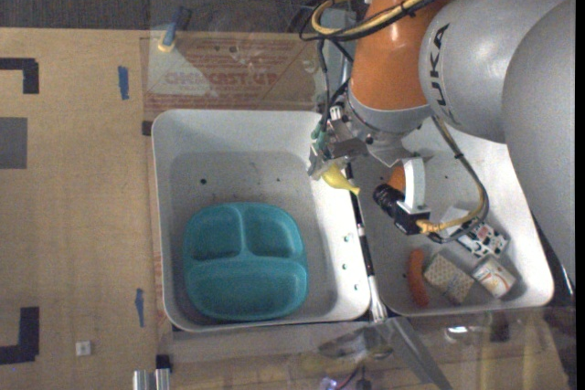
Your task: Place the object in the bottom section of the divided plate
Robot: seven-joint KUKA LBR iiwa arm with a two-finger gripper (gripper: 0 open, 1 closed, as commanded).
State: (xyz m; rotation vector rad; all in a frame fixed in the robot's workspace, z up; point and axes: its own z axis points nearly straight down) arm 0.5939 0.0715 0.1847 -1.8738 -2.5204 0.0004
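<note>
step: carry to plate (243, 262) | gripper (331, 167): grasping yellow object (340, 180) over left bin (169, 196) rim | advice: travel down-left, lower over wide bottom section before release

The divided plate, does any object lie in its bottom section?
No, the teal divided plate shows bare sections; a yellow object is at the gripper.

Light was soft and even, a little dim, with a warm cast over the counter (73, 224) at the left of the frame. The white bins (174, 160) showed mild glare along their rims and faint shadows inside; detail was slightly blurred and grainy throughout.
</note>
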